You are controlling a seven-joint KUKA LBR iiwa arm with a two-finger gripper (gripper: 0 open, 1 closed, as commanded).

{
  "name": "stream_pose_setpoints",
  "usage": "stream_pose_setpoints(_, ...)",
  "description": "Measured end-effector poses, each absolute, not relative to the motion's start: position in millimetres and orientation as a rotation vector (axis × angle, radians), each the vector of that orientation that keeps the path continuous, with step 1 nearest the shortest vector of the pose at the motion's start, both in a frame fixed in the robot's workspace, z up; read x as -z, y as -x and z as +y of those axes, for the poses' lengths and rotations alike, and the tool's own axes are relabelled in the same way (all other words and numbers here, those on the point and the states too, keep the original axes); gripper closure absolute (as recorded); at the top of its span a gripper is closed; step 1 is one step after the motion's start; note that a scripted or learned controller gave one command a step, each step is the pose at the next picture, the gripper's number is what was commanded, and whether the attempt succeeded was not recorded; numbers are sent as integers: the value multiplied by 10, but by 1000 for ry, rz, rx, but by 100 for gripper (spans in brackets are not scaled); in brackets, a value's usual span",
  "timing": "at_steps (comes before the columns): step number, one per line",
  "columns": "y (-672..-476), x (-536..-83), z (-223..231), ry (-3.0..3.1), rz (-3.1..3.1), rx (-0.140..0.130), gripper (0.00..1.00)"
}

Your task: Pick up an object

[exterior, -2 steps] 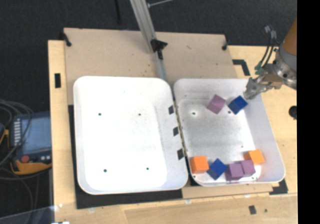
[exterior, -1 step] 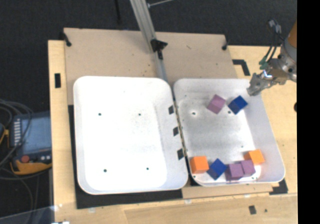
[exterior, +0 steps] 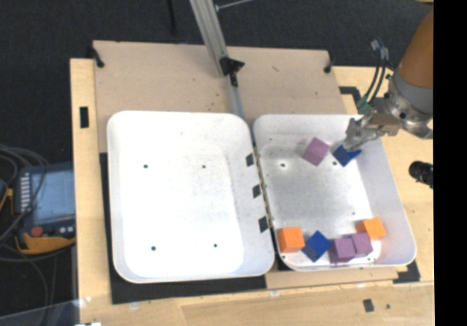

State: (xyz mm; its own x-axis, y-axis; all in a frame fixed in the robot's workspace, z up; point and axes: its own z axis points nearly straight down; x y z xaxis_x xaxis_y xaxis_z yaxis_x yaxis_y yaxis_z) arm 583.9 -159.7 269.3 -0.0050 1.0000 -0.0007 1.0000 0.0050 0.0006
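1. Overhead, we see two white bins side by side on the bench: the left bin [exterior: 179, 193] and the right bin [exterior: 332, 197].
2. We note the arm [exterior: 416, 76] reaching in from the right, its gripper [exterior: 359, 136] low over the far part of the right bin.
3. We find a blue cube [exterior: 345, 154] directly under the gripper tip, partly covered by it; whether the cube sits between the fingers we cannot tell, nor whether the jaws are open or closed.
4. We log a purple cube [exterior: 316, 151] just left of the blue one, tilted on the bin floor, near it but seemingly apart.
5. We count more blocks along the near wall of the right bin: an orange cube [exterior: 291, 238], a second blue cube [exterior: 317, 245], two purple cubes [exterior: 352, 247] touching each other, and another orange cube [exterior: 374, 228] behind them.
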Motion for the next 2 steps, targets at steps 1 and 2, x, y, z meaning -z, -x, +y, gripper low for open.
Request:
stream_pose_setpoints(1,-5811,-2666,-1032,-2214,2229,-1,100)
stream_pose_setpoints(2,-5670,-2716,-491,-2214,2231,-2,100)
